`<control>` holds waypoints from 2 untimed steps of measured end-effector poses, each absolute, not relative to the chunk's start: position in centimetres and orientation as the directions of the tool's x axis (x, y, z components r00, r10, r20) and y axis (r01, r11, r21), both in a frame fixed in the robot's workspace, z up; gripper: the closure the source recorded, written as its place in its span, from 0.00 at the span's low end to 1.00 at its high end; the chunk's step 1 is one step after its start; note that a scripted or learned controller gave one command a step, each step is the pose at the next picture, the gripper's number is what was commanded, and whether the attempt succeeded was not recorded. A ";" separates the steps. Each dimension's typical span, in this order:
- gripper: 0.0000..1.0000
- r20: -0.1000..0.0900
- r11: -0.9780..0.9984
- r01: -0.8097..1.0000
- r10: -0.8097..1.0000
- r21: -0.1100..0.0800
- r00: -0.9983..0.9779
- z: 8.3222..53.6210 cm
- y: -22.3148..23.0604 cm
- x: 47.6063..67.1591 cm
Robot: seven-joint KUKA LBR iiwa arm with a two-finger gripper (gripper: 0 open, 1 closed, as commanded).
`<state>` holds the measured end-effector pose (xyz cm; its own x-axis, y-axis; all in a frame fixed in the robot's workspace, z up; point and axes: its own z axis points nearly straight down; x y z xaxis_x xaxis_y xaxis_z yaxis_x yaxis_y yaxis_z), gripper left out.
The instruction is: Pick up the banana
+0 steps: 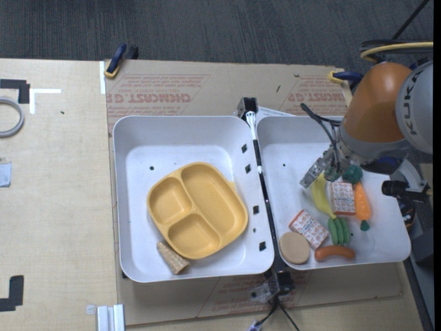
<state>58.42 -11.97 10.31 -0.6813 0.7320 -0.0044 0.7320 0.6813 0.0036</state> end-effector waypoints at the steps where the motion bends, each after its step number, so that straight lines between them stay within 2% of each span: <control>1: 1.00 -0.004 0.835 0.550 0.550 0.002 -0.835 9.3 -10.6 51.2; 2: 1.00 -0.004 0.810 0.587 0.587 0.002 -0.810 26.3 -7.9 54.7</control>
<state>54.70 -7.93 26.30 -0.8096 0.5869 -0.0042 0.5869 0.8096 0.0018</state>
